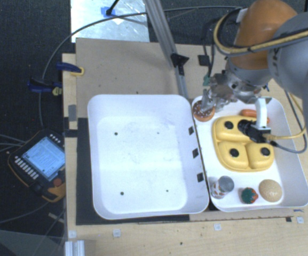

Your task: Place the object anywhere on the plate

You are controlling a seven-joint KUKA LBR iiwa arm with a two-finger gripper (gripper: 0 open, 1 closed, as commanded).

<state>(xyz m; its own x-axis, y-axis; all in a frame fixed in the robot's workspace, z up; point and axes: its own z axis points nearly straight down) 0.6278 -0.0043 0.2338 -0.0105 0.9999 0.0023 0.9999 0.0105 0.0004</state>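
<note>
Tool (210, 101) hangs at the right bin's (299, 188) far left corner, just above a small brown round object (200, 111); whether its fingers are apart or together cannot be told. That object sits just beside the yellow plate (243, 143), not on it. To do this step well, I judge the tool should settle squarely over the object, clear of the bin wall, close firmly, lift straight, then carry it a short way onto a bare part of the plate. Near the front lie a cup (222, 186), a green piece (249, 195) and a tan ball (270, 190).
</note>
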